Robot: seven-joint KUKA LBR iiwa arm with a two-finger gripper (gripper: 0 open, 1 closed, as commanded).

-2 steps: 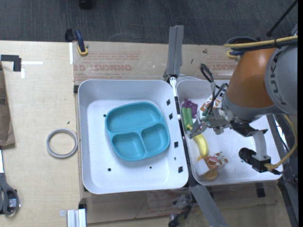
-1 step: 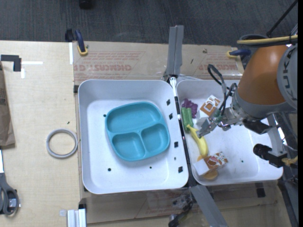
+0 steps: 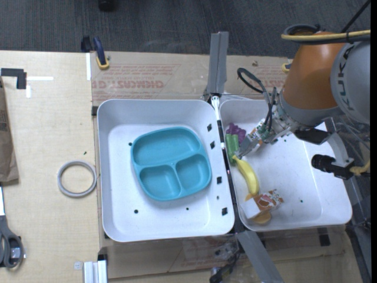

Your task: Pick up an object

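Note:
In the right bin (image 3: 312, 193) a yellow banana (image 3: 250, 179) lies along the left wall. A purple and green item (image 3: 235, 133) sits just behind it, and a small orange and white object (image 3: 266, 204) lies at the front. My gripper (image 3: 243, 151) reaches down and leftwards from the orange-banded wrist (image 3: 312, 75). Its tip sits low in the bin, right at the banana's far end and beside the purple and green item. Nothing is visibly held. Whether the tip touches the banana is unclear.
The left bin (image 3: 112, 181) holds a blue divided plate (image 3: 171, 163). A grey upright post (image 3: 217, 63) stands behind the gap between the bins. On the bench to the left lie a tape ring (image 3: 76, 178) and scissors (image 3: 9, 247). Black cables (image 3: 252, 80) hang near the wrist.

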